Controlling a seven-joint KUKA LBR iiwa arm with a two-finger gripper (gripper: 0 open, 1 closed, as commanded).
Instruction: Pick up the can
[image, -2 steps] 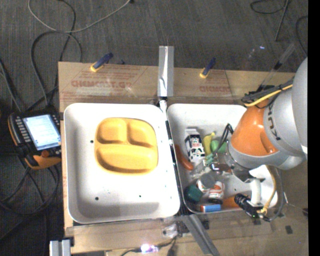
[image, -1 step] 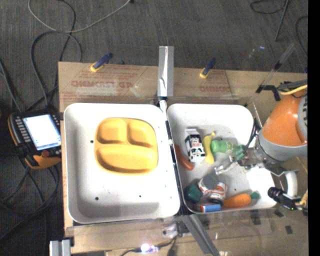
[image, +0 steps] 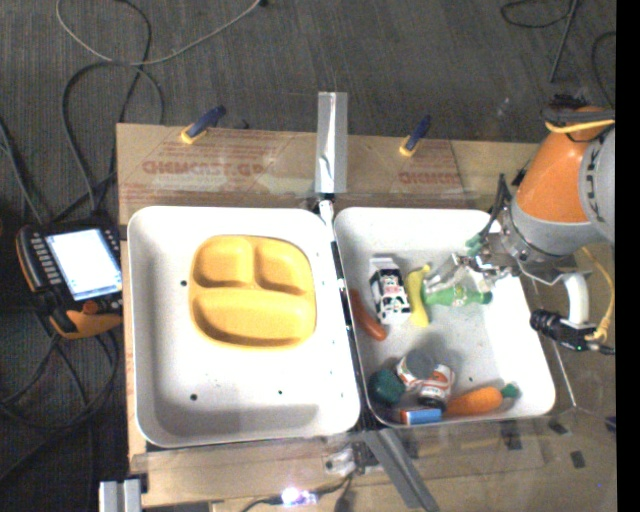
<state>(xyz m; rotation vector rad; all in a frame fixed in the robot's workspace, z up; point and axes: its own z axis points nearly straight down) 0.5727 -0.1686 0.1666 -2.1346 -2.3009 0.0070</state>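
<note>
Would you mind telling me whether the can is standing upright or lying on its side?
Lying on its side: the can shows its round grey end and its printed side along the floor of the right bin.

The arm (image: 570, 190) is cut off by the right edge of the view, so its upper part is hidden. The end effector (image: 478, 262) is small and blurred against a green thing (image: 455, 293) in the right bin (image: 530, 340); how they meet cannot be told. The label on the can (image: 425, 378) is too small to read. A blue thing (image: 422, 415) at the near wall is partly hidden.
</note>
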